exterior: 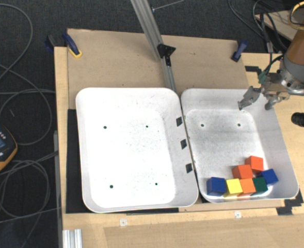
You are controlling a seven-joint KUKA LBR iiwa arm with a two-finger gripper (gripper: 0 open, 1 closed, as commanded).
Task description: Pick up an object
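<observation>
Over the far right corner of the right bin [275, 133], the gripper [257, 101] hangs spread and empty. The blocks [243, 180] crowd the near right corner; descending on an outer one, like the blue block [217, 185], avoids jamming neighbours.

White bins [126, 102]; blocks [242, 180] blue, yellow, orange, green, red-orange.

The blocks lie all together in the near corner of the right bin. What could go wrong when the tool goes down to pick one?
1. The blocks are packed touching each other, so the tool may find no gap for its fingers and push them instead.
2. They sit against the right bin's near wall, so a finger might strike the rim.
3. The tool may lift two blocks together.
</observation>
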